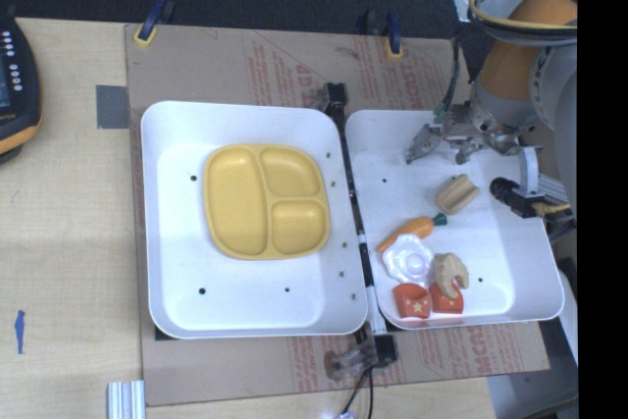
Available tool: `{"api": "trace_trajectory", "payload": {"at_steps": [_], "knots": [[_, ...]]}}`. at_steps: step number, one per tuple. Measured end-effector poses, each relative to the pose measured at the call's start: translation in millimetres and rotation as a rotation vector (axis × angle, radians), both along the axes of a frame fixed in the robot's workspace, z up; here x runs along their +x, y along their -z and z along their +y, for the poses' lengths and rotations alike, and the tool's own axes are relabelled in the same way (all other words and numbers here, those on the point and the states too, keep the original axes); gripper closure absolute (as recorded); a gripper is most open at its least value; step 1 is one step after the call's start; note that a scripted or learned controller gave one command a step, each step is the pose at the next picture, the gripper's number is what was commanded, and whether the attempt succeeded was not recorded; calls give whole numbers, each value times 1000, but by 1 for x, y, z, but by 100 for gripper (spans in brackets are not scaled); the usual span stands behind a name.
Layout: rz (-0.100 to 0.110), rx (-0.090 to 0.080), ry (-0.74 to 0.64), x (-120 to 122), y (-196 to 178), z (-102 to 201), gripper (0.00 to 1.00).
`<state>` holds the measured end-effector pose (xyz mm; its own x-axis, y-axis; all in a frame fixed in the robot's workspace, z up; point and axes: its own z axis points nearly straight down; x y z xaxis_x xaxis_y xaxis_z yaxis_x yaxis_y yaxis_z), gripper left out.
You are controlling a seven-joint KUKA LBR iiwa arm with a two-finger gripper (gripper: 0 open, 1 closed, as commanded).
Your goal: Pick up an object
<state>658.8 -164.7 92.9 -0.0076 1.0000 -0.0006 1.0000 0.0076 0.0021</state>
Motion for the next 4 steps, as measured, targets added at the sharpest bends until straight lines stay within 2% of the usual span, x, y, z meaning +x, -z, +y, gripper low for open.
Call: {"api": "trace_trajectory", "payload": {"at_steps": [1, 2, 3, 4], "knots": [[9, 2, 5, -72, -45, 28, 0], [18, 5, 4, -152, 5, 63, 0], [0, 0, 1, -95, 1, 68, 0], [5, 0, 3, -97, -9, 66, 100]]}}
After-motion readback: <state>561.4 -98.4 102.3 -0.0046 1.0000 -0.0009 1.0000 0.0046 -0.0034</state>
